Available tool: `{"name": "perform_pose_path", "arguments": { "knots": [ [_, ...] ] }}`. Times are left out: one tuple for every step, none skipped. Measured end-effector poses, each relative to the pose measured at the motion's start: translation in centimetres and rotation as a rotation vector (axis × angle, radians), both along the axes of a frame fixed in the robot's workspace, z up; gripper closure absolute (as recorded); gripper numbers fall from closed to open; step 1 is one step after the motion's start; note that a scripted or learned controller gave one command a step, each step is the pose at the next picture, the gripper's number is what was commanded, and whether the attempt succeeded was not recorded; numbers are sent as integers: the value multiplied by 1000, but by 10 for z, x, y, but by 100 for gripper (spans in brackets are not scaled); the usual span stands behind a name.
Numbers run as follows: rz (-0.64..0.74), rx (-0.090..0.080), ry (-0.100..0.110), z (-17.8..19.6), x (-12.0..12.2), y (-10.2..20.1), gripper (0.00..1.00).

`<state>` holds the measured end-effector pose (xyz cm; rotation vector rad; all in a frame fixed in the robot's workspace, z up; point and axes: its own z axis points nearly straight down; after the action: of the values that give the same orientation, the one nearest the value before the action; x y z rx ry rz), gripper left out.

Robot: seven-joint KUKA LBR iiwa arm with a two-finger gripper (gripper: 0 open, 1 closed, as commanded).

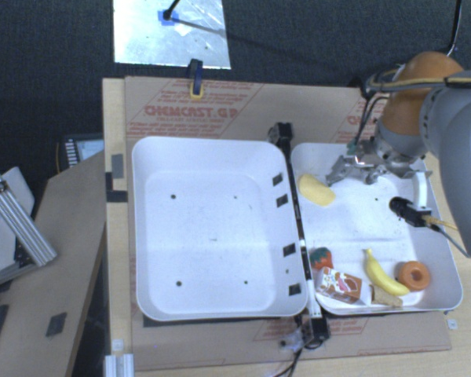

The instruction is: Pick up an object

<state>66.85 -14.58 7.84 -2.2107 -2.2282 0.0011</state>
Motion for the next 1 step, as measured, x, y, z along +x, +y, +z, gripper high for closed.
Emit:
{"name": "perform_pose_path", "arguments": {
  "knots": [
    [-1,-3,-9,18,2,-2,100]
  ]
}}
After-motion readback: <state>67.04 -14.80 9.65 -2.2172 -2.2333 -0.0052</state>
